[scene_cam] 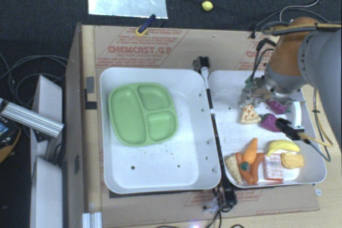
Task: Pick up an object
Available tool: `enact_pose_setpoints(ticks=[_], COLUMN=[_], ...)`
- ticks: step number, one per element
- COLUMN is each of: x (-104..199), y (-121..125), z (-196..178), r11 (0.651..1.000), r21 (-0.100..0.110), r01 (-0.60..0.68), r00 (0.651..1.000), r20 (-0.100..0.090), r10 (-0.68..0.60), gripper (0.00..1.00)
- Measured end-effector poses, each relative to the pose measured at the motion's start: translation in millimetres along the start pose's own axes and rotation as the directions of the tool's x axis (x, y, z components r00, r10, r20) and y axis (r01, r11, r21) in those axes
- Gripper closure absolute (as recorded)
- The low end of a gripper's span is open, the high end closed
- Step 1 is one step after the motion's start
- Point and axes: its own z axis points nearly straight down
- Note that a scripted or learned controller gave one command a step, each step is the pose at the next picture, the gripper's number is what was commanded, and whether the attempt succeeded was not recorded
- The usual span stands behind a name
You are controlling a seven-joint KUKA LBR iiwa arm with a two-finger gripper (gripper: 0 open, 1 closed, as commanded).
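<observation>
My gripper [253, 97] hangs low over the upper part of the right bin [227, 88], with the grey arm and its orange band reaching in from the right. A pizza slice toy [249, 114] lies just below the gripper. Purple toys [271, 122] lie right of the slice, partly under the wrist. Near the bin's front lie carrots [249, 157], a yellow banana [282, 146], a red and white packet [273, 167] and a ridged yellow piece [292, 159].
The left bin [117, 168] holds a green divided plate [142, 113]. A black divider runs between the bins [211, 109]. Cables trail along the right bin's right rim. A yellow ball [207, 6] lies on the dark floor behind the bench.
</observation>
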Motion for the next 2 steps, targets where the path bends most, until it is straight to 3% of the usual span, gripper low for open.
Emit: enact_pose_setpoints(ticks=[1,2], x=[-39,1], y=[-55,-47], z=[-77,-26], r11=[1.000,1.000], r21=[-0.001,0.002], r01=[-0.005,-0.003], r00=[1.000,1.000], r20=[0.002,-0.001], r10=[0.005,0.003], gripper=[1.00,1.00])
